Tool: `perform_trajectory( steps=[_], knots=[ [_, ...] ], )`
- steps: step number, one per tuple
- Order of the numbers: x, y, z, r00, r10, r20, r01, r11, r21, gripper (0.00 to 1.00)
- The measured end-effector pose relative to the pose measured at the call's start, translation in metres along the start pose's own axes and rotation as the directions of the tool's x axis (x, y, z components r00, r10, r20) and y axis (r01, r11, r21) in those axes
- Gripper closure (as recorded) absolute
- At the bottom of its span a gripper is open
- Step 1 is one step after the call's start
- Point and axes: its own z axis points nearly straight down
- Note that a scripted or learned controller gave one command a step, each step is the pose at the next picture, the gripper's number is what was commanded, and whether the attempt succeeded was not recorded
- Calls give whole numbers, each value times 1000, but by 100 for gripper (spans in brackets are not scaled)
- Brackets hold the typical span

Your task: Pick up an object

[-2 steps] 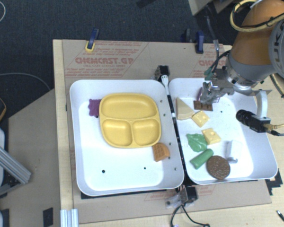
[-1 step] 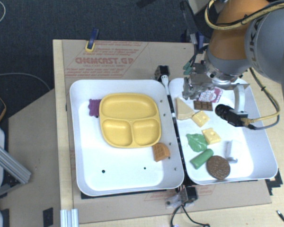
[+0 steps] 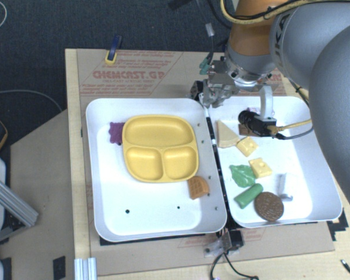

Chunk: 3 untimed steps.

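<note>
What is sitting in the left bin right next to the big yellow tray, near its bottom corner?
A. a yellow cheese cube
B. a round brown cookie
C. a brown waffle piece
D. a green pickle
C: the small brown waffle piece lies in the left bin just below the lower right corner of the yellow tray.

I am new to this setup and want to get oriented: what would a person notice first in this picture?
First is the big yellow divided tray in the middle of the left bin, with a purple piece at its left edge and a brown piece at its lower right. Next, the grey and orange arm hangs over the far end of the right bin, where small toy foods lie scattered.
</note>
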Motion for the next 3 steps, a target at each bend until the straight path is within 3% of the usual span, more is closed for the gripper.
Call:
perform_trajectory(
  steps=[1, 2, 3],
  knots=[
    [30, 18, 12, 1000, 3, 1, -3, 1000, 1, 100],
    [34, 27, 11, 1000, 5, 2, -5, 1000, 1, 100],
    [41, 11, 6, 1000, 6, 2, -6, 1000, 9, 100]
  ],
)
